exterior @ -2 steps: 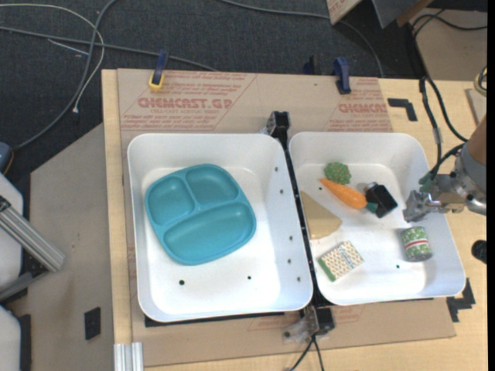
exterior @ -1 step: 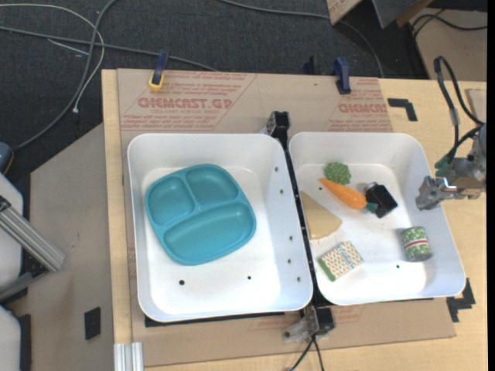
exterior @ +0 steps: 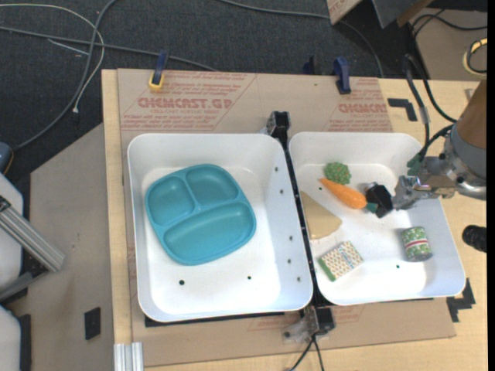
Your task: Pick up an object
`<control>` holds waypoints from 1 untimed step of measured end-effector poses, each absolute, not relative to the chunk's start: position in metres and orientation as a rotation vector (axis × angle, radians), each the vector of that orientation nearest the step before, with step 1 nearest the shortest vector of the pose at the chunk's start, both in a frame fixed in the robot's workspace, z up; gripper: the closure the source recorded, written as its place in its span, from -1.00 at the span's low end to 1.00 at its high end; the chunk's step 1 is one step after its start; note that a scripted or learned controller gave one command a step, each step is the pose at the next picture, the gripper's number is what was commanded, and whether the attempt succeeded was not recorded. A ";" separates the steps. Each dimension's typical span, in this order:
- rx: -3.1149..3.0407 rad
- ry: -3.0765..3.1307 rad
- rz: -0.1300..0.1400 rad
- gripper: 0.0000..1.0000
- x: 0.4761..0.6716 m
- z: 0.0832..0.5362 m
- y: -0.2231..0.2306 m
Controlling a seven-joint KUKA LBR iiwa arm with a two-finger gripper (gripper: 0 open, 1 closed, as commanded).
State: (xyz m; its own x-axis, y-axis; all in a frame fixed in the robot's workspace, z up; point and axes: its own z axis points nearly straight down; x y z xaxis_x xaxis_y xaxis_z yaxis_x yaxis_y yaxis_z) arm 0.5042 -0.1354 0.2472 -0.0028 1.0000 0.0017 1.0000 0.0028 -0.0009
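Observation:
The right bin [exterior: 433, 284] holds an orange carrot with a green top [exterior: 343, 189], a tan wedge [exterior: 319, 221], a small patterned box [exterior: 340, 260] and a green-and-white can [exterior: 415, 243]. My gripper [exterior: 379, 200] reaches in from the right, its dark fingertips low over the bin just right of the carrot's end. Nothing shows between its fingers, and their spread is too small to judge.
The left bin [exterior: 155, 292] holds a blue divided plate [exterior: 201, 212]. Black clips [exterior: 278, 122] join the bins at the middle. Blue clamps [exterior: 341, 74] hold the cardboard base at the back. Cables lie on the dark floor at the upper left.

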 end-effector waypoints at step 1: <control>-2.214 -2.226 -0.001 1.00 0.510 0.247 -0.073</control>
State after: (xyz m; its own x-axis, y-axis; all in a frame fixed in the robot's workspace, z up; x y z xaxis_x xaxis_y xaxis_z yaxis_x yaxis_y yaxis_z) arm 0.5096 -0.0731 0.2473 -0.0055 1.0000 0.0023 1.0000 0.0055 -0.0013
